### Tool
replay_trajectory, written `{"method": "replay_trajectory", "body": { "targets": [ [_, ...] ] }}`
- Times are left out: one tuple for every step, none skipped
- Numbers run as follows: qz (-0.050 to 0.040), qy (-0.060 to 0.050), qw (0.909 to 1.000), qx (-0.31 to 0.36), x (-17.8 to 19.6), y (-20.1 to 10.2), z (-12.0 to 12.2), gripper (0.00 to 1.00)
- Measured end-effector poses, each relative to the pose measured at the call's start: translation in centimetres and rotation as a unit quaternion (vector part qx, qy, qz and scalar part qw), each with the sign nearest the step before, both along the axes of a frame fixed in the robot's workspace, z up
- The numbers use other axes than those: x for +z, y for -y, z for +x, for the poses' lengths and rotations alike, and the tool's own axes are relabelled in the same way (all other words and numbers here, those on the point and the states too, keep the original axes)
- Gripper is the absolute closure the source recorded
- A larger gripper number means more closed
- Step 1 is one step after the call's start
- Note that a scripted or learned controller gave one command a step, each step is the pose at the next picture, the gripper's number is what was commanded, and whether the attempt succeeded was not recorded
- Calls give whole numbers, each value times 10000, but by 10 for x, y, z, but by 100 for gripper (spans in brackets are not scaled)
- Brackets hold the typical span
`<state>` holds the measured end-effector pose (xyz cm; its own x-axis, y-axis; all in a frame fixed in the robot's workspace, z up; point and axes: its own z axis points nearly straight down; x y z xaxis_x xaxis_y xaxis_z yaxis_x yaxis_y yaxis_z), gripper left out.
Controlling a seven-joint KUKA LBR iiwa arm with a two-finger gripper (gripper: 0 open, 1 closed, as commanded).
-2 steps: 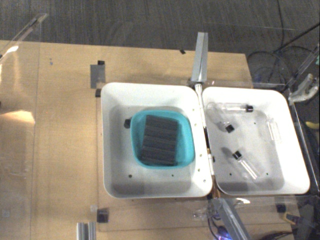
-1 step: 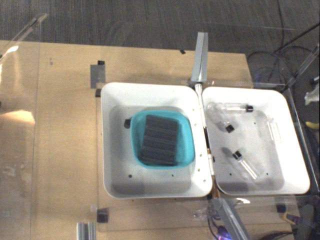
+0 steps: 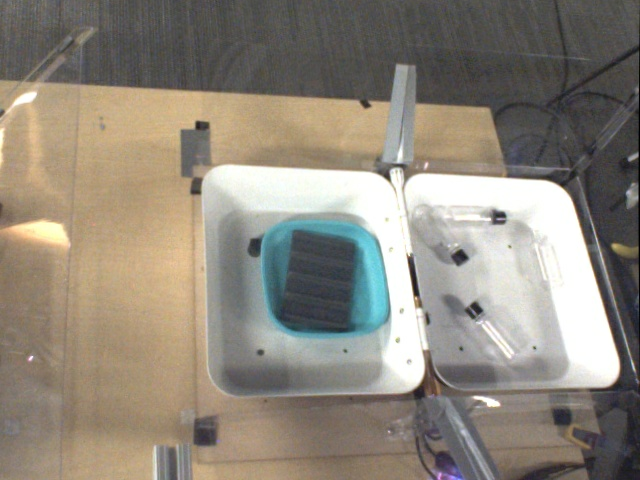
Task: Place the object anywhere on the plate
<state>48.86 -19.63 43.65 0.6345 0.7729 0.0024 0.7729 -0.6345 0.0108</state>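
- Where the wooden bench carries two white bins, grey carpet lies beyond.
- Left bin: turquoise plate bearing dark ridged block.
- Right bin: clear vials.

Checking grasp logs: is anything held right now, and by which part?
Nothing is seen held. The dark ribbed block lies on the teal square plate; clear vials lie loose.
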Motion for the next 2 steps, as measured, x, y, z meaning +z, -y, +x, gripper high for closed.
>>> {"method": "replay_trajectory", "body": {
  "targets": [
    [8, 3, 9983, -587, 0, 3, 0, 0],
    [14, 8, 9927, -1206, 0, 0, 0, 0]
  ]
}}
